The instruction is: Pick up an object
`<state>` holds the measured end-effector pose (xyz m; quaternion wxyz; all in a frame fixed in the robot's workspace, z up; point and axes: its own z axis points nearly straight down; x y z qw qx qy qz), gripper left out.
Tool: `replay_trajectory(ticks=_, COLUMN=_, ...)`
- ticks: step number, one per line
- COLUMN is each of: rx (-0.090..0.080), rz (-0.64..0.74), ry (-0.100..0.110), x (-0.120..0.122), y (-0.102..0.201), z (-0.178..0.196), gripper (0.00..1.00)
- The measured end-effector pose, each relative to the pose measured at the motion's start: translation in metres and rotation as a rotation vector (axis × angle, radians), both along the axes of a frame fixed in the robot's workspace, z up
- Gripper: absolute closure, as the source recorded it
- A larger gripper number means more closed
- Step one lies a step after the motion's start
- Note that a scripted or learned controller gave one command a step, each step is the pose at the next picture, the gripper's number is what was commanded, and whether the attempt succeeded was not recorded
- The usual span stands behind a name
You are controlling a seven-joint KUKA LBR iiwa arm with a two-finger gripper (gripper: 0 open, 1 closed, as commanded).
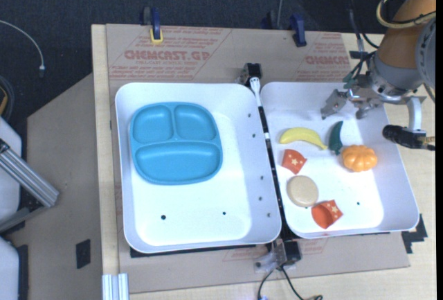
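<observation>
bench edge: cardboard sheet (208, 264) under both bins, a cable connector (284, 255) at bottom centre.
red block A: red block (327, 213) with a small star mark, lowest item in the right bin (394, 219), lower right of frame.
cookie: beige round disc (302, 190) just up-left of that block, nearly touching it.
red block B: second red piece (293, 161) just above the disc, close to the bin's left wall.
pumpkin: orange pumpkin-shaped toy (359, 158) at right-centre of the right bin, well below the claw.
green piece: dark green curved item (336, 136) just up-left of the pumpkin, its lower end almost touching it.
banana: yellow banana (302, 137) lying roughly level, left of the green piece, a small gap between them.
left bin: left bin (187, 222) holds a blue three-compartment tray (176, 142) in its upper half.
claw: gripper (347, 104) at upper right of frame, over the far part of the right bin; fingers spread, nothing between them.
offset: all six items sit below the claw in frame; green piece is nearest, just beneath it; banana is down-left.
far edge: two blue clamps (155, 23) on the cardboard's top edge.
</observation>
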<state>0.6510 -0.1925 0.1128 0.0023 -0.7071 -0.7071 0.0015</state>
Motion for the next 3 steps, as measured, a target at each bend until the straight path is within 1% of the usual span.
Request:
replay_trajectory(ticks=1, rx=-0.001, rz=0.001, ry=-0.002, x=0.0, y=0.001, z=-0.029, gripper=0.0)
replay_trajectory(ticks=2, rx=-0.002, rz=0.002, ry=-0.007, x=0.001, y=0.001, z=-0.017, gripper=1.0)
replay_trajectory(ticks=3, rx=-0.003, rz=0.0, ry=-0.011, x=0.006, y=-0.003, z=0.046, gripper=1.0)
